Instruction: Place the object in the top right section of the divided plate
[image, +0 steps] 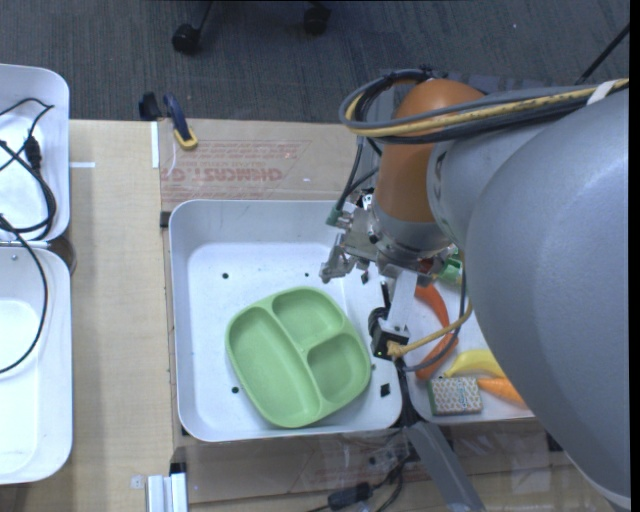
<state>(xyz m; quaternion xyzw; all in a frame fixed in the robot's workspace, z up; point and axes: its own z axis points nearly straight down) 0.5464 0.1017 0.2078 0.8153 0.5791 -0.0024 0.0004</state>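
The gripper (345, 262) hovers at the bin's (200, 400) far right edge, beyond the green plate (298, 356). Jaw state: cannot tell.

The bench (110, 300) is pale wood-coloured, with a sheet of brown cardboard (250, 165) printed with red lettering lying flat across its far side. A white bin (190, 300) sits on it near the middle, its near edge close to the bench's front. Just to its right, touching or nearly touching, lies a second white bin (420, 400), mostly hidden under the arm. A small blue and yellow clamp (178, 122) rests at the cardboard's far left corner. At the bench's left edge stand two more white trays (40, 400).
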